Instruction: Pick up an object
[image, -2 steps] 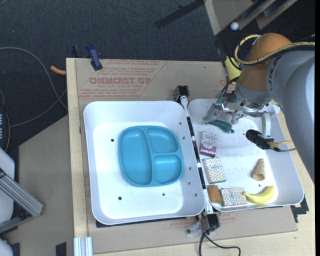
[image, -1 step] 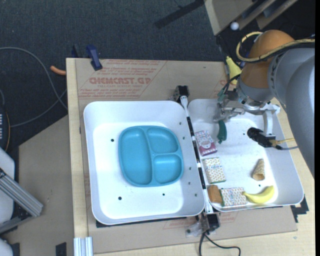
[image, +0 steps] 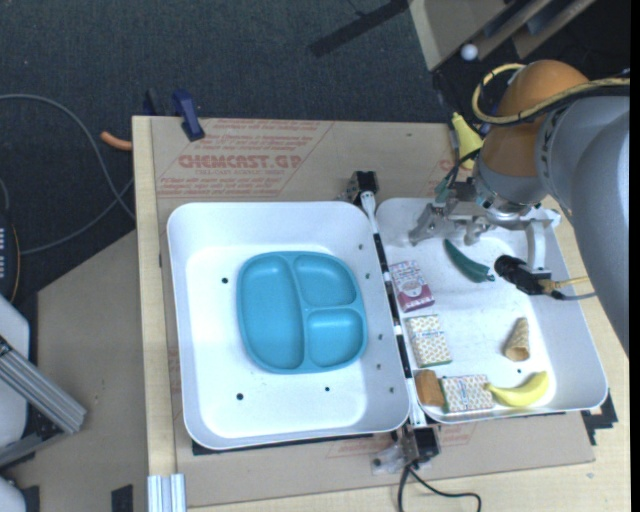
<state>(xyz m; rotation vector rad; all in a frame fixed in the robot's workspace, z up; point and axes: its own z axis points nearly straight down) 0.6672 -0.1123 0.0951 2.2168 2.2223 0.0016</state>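
A: Where are the jaws (image: 455, 228)?

B: Low over the far end of the right bin (image: 570, 330), above a teal tool (image: 466, 261). Whether they are open or closed, I cannot tell.

A: What else lies there?

B: A small carton (image: 410, 285) and a patterned packet (image: 429, 339) along the left wall, a cone (image: 517, 340) toward the right, a banana (image: 520, 391) at the near edge.

A: And the left bin (image: 200, 300)?

B: A blue divided plate (image: 300, 310).

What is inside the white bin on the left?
The left bin holds a blue divided plate with three compartments, nothing visible in them. The bin floor under the plate is covered, so what lies beneath cannot be seen.
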